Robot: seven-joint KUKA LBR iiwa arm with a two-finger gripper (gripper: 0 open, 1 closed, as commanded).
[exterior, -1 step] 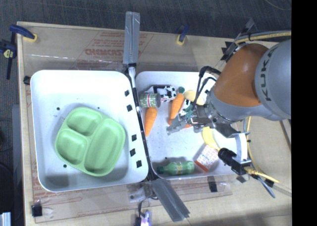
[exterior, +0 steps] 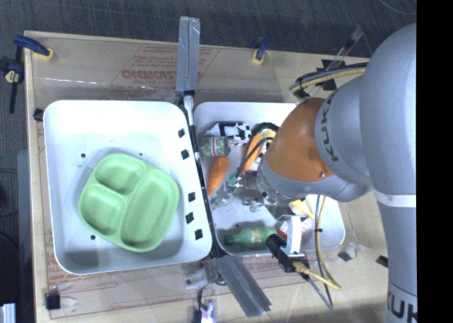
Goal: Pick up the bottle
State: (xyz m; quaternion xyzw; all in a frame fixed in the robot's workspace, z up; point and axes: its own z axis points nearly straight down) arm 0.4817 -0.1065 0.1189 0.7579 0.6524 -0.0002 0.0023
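Your gripper hangs low in the right bin, beside the carrot. The green bottle lies near the front wall (untouched).

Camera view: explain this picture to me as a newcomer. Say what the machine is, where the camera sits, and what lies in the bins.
One camera, fixed above a wooden bench, looks down at a slant. The big grey shape with the orange band is a robot arm reaching in from the right. Its end effector sits low over the right bin; I cannot tell whether it holds anything. The left bin holds a green divided plate. The right bin holds a green bottle lying on its side near the front edge, an orange carrot-like item, a small clear bottle with a green label, and a black-and-white item at the back.
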